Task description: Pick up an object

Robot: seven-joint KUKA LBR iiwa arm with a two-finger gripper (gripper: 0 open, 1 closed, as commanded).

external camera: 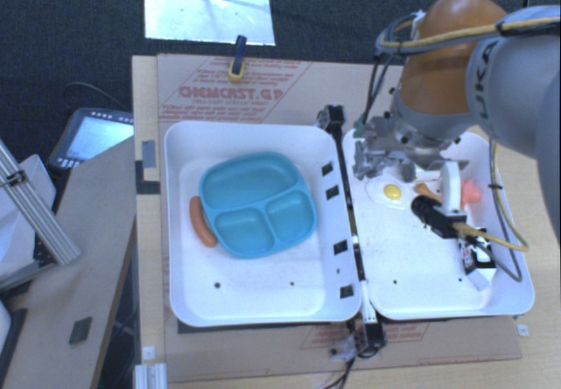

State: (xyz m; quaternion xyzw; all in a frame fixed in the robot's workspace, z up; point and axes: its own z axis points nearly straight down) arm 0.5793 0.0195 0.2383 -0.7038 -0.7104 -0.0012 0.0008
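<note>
Beside the right-hand shallow white plastic bin's point(412, 291) left wall I see my grey two-finger gripper point(381, 159), its spread impossible to tell, just above a small flat fried-egg toy point(390, 194), probably light, rigid, slippery; I'd pinch its edges.

Cardboard sheet point(235, 91), lying beyond the left bin: faint red lettering is showing, reading roughly "CHEMCAST.G", rest too blurred.
</note>
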